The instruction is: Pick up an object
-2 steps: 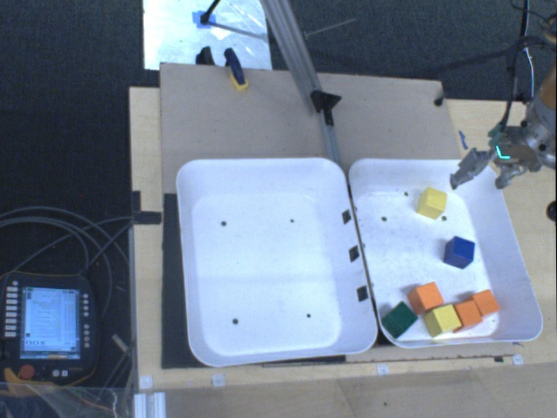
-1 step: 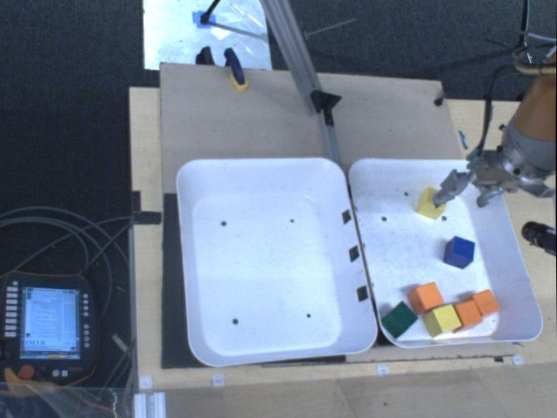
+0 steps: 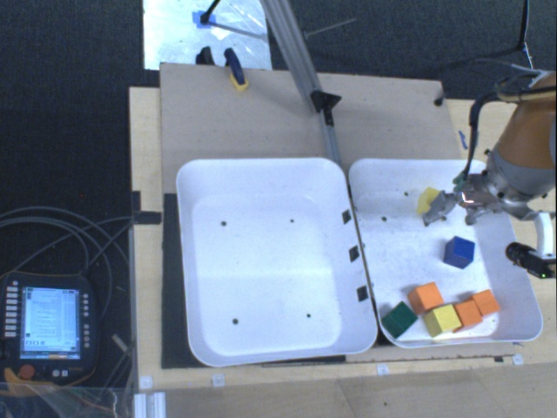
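Observation:
My gripper (image 3: 452,213) hangs over the far part of the right bin (image 3: 509,233), fingers spread and nothing between them. A small yellow block (image 3: 426,200) lies just left of the left fingertip, outside the gap. A blue cube (image 3: 459,252) sits a little nearer than the gripper. Along the bin's near edge lie a green cube (image 3: 399,319), a yellow cube (image 3: 442,320) and three orange cubes (image 3: 426,296) (image 3: 467,313) (image 3: 486,301).
The left bin (image 3: 196,233) adjoins the right one along a shared wall with black clips (image 3: 354,252). A grey pole (image 3: 296,46) slants in from the top. A teach pendant (image 3: 48,325) with cables lies far left.

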Controlling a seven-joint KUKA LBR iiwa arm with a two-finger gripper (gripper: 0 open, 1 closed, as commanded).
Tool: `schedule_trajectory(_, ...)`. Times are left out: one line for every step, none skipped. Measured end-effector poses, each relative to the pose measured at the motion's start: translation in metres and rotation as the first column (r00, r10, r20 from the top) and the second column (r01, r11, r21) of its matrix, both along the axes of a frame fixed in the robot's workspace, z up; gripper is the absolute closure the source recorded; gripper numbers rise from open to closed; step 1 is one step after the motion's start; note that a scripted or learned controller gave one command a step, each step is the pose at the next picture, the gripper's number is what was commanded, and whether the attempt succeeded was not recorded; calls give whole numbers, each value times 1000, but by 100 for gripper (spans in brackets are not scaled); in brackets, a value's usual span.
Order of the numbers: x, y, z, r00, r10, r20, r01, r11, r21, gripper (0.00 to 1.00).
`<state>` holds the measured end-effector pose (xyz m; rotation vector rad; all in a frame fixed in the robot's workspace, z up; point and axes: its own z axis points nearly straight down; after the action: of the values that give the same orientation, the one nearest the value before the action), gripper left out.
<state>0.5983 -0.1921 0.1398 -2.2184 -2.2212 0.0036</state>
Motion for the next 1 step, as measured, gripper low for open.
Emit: schedule_trajectory(0, 0, -35, 1000, 1, 2, -1, 1000, 0, 0)
